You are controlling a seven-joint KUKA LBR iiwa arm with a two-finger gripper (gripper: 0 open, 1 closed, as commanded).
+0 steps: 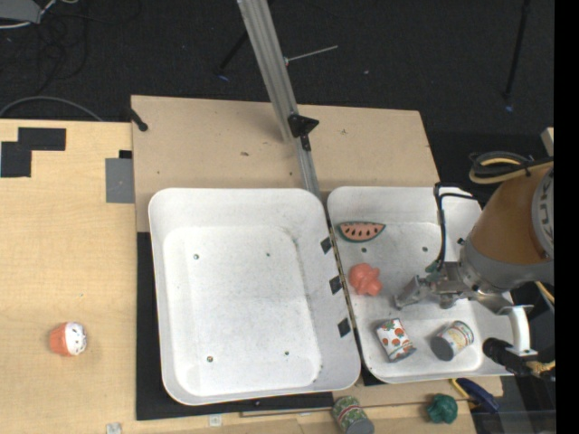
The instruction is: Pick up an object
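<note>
The right bin [407, 213] holds a watermelon slice toy [362, 231] near its far edge and a pink lumpy toy [365, 279] by its left wall. A white can with red spots [394, 340] and a grey can lying on its side [451, 340] rest near its front edge. My gripper [423, 292] hangs low over the middle of this bin, right of the pink toy and just above the two cans. Nothing shows held in it. The grey and orange arm [511, 233] comes in from the right.
The left bin [181, 215] sits beside the right one. An orange and white ball [68, 339] lies on the wooden table at far left. A dark can [349, 414] and a green toy [441, 409] lie past the bins' front edge. An aluminium rail [276, 61] slants behind the bins.
</note>
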